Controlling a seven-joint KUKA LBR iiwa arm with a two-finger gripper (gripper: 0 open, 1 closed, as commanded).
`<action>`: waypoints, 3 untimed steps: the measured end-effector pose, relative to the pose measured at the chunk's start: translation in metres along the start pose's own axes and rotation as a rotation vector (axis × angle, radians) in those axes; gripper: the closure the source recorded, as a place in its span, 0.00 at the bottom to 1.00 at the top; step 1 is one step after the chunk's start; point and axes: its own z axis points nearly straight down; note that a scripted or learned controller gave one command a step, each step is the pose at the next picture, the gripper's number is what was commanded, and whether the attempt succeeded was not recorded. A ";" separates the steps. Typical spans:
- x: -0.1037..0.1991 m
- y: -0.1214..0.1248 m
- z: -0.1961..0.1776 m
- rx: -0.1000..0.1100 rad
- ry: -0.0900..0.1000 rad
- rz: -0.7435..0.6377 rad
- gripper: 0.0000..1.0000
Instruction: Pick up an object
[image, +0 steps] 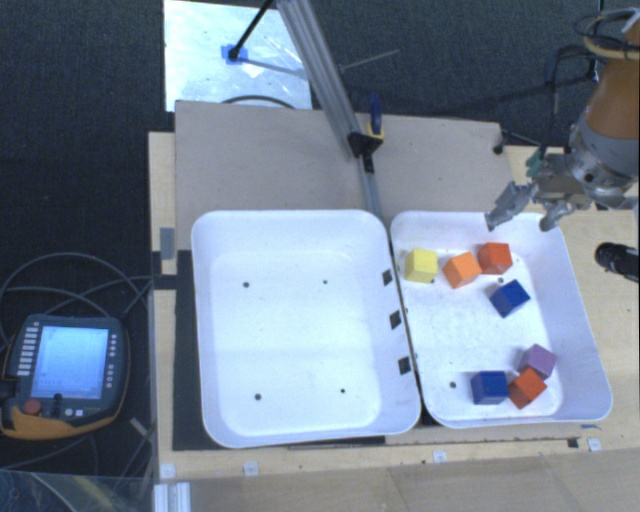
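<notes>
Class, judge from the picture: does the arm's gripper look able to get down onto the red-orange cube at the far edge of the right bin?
Probably yes. The gripper hangs just above the red-orange cube, nothing lies between them, though the lighter orange cube sits close beside it.

The arm reaches in from the upper right, its orange band showing above the grey wrist. The hand (527, 210) hangs low and tilted — both fingers spread apart, pointing down-left, nothing between them.

Even, bright overhead lighting; two shallow white plastic bins (300, 235) slightly overexposed; soft shadows; mild overall blur; glare on clear plastic sheet (215, 50).
</notes>
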 end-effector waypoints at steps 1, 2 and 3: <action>0.000 0.000 0.000 0.000 0.000 0.000 0.00; 0.002 0.009 0.057 0.004 0.000 0.001 0.00; 0.005 0.002 0.116 0.006 0.001 0.004 0.00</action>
